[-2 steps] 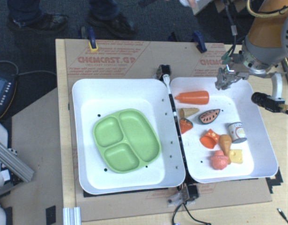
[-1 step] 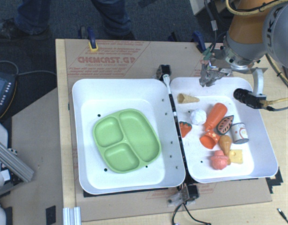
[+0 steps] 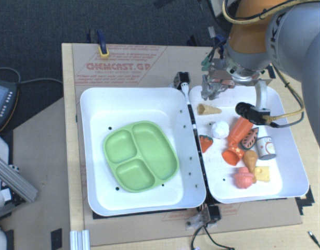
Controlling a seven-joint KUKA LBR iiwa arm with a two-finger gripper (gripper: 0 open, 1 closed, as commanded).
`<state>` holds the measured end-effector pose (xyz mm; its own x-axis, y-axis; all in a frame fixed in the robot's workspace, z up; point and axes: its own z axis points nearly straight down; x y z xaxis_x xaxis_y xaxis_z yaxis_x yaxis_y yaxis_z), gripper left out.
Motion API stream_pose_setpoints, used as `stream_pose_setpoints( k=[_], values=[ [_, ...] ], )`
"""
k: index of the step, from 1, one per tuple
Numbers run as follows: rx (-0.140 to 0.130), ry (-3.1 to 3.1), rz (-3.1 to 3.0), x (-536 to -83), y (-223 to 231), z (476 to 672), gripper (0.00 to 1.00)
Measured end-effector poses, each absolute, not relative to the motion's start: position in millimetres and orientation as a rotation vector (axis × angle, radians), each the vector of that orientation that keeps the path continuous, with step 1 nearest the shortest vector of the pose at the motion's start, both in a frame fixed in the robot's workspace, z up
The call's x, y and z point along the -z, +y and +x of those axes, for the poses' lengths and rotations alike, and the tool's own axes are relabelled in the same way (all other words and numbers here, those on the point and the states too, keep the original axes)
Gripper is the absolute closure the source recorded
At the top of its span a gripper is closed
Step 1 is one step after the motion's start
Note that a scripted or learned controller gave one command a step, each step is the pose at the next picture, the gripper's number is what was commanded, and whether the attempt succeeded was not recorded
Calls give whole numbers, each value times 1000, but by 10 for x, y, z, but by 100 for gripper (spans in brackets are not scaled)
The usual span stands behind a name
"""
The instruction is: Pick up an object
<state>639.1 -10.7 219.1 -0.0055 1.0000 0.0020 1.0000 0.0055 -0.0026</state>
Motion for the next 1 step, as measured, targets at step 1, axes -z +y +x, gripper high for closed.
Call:
stream_pose_setpoints(
  k=[1],
  values=[
    [4, -2228, -2212, -2239, 537, 6364, 100]
  ],
)
